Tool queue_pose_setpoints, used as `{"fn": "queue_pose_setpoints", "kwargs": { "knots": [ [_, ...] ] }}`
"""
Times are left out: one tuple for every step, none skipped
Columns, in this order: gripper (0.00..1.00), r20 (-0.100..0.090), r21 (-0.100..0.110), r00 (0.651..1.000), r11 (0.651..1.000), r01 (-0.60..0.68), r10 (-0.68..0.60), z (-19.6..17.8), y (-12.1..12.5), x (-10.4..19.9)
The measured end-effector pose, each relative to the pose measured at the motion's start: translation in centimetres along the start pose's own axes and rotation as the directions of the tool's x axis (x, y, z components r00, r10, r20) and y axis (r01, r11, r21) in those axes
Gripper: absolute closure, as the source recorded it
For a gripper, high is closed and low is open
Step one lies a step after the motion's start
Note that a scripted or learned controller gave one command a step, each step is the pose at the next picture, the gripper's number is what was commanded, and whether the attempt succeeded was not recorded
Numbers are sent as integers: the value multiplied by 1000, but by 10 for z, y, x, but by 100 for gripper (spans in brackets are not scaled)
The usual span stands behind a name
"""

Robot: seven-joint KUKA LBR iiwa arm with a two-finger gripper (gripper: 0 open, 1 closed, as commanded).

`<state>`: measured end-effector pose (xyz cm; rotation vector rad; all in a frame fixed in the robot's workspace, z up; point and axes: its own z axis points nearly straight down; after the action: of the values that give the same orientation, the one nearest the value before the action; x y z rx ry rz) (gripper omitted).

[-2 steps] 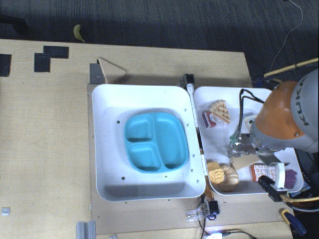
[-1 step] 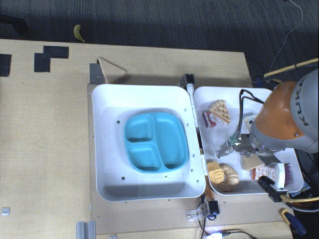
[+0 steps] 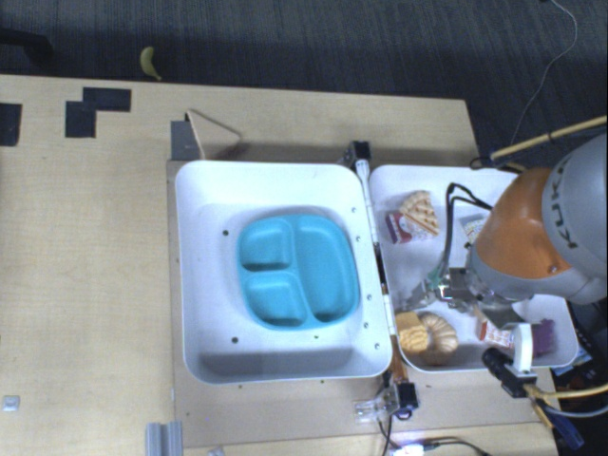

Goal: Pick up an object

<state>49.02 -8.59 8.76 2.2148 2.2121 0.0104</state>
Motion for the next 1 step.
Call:
{"fn": "queue_pose_setpoints", "kwargs": {
  "knots": [
    [100,-1,-5,1000,1000,1,-1,-11,2,1]
  ]
}}
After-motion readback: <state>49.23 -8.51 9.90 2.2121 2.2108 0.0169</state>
